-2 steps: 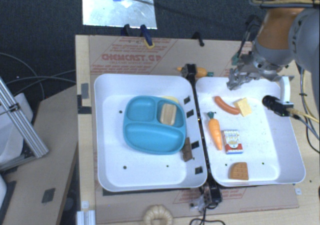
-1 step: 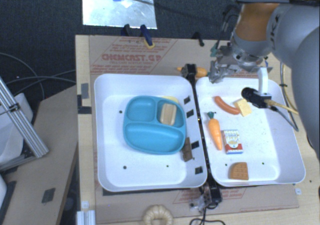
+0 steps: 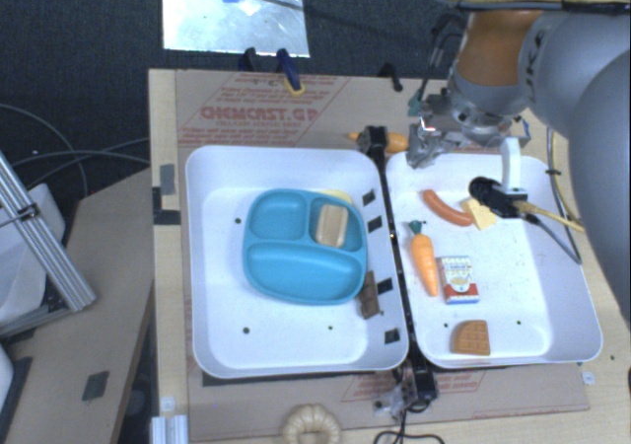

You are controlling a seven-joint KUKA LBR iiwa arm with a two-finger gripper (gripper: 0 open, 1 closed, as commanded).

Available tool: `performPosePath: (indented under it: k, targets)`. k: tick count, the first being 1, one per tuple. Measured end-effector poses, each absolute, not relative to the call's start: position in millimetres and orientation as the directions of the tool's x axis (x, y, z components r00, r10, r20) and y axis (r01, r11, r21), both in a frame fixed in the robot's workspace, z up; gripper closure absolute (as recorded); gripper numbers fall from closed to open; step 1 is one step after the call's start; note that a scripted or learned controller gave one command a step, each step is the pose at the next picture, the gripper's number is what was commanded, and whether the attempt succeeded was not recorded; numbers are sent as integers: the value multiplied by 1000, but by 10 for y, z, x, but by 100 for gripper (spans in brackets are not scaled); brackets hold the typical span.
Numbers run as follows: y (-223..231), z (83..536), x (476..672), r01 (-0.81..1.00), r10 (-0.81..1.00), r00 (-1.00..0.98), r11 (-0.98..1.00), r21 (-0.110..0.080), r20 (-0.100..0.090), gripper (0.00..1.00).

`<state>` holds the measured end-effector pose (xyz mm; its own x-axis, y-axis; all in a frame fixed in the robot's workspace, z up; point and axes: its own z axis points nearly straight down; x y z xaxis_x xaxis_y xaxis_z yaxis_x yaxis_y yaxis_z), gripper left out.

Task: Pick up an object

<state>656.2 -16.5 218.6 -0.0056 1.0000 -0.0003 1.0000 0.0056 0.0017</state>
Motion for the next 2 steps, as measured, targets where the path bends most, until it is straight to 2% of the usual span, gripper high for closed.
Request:
performPosePath:
  k: [2]
  targets:
    - [-90,2346,6558,1000,1000,-6,6,2,0,100]
